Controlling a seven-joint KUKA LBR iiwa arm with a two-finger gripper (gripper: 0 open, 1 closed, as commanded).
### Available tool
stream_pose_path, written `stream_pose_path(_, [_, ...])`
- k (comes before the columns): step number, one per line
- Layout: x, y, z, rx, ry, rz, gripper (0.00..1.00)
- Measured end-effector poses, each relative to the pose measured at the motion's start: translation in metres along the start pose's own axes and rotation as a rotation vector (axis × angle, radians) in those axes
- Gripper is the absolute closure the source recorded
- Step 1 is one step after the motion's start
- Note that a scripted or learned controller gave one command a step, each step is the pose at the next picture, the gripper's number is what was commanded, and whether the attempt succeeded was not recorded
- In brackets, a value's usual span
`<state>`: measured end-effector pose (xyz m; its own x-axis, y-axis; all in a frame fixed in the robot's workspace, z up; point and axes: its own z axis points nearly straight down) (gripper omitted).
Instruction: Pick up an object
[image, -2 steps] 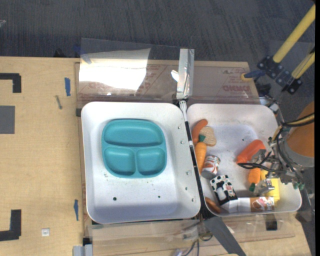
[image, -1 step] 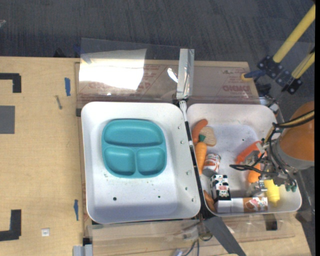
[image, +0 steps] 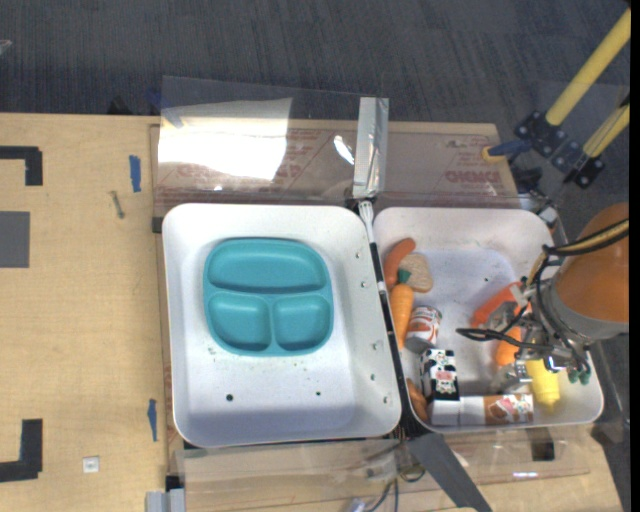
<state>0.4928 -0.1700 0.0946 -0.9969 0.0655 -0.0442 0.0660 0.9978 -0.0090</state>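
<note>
- Two white bins sit side by side in the camera view; I take the right bin as my landmark, and the left bin beside it holds a teal divided tray.
- Along the right bin's left wall I see a run of toy food: an orange carrot-like piece, a tan slice just above it, a small can, and a black-and-white cow figure nearer the front wall.
- Against the bin's front wall lies a small bottle on its side; a yellow piece sits in the front right corner, with orange pieces just behind it.
- My gripper is down inside the bin's right half, over that yellow and orange clutter; cables and the wrist cover it, so I cannot tell how it is set or whether it has anything.
- I judge this to be the reach-and-grasp step, with nothing visibly lifted yet.
- Next move, as I read it: settle on one item in that right corner, close on it squarely, then raise straight up clear of the bin's wall. The crowding there could cause a slip or a double catch.
</note>
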Motion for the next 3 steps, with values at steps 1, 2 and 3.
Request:
stream_pose_path(1, [0.0009,0.0158,-0.0002,-0.001,-0.001,-0.023,0.00])
stream_pose_path(2, [0.0001,0.0180,0.0001,-0.007,-0.003,-0.133,0.00])
stream_pose_path(3, [-0.0019,0.0159,0.0005,-0.007,-0.005,-0.232,0.00])
